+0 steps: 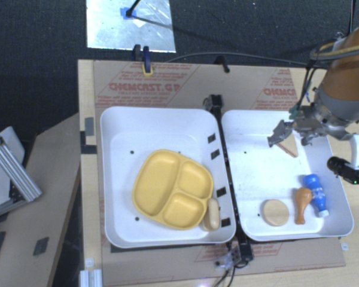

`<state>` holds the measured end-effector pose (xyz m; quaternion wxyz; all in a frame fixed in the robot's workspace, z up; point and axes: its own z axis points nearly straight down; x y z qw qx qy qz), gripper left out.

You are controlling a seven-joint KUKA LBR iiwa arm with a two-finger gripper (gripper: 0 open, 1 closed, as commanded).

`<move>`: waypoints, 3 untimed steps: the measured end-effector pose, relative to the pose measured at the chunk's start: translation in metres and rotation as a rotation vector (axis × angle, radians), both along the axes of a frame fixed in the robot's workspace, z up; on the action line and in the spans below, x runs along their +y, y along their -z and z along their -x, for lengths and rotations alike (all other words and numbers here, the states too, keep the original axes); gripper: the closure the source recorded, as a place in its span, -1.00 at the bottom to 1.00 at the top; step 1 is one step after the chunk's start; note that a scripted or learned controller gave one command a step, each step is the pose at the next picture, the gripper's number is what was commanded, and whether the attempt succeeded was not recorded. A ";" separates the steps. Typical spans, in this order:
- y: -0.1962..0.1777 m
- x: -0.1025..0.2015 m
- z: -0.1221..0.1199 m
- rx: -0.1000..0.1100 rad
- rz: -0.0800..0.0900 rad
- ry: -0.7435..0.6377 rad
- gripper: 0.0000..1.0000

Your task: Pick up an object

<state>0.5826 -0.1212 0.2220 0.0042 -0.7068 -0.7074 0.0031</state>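
- Nearest the lower edge of the frame, the left white bin (116,160) holds a yellow divided tray (173,188) with three compartments, lying flat toward the bin's lower middle.
- Against the tray's lower right corner, touching it, lies a small beige bread-like piece (212,214), close to the bin's right wall.
- Right of it, the right white bin (251,130) holds four things.
- Along its lower part sit a round tan disc (275,212), a brown wooden piece shaped like a drumstick (301,203) just beside the disc, and a blue bottle with a white cap (315,194) next to the brown piece, toward the bin's right wall.
- In the upper right part of this bin lies a thin tan stick-like piece (288,149), tilted.
- Over that stick hangs the end effector (299,131) of the grey and orange arm (347,70), entering from the right of the frame; whether it is released or clenched, I cannot tell, and no object is seen between its parts.
- Both bins rest on a worktop (167,82) covered with printed brown board.
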 end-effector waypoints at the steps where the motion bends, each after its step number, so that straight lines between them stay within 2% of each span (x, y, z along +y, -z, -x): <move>1: -0.006 0.000 -0.003 -0.011 0.001 -0.002 -1.00; 2: 0.045 0.006 0.006 -0.008 0.001 -0.001 -1.00; 3: 0.104 -0.001 0.006 -0.009 0.001 0.000 -1.00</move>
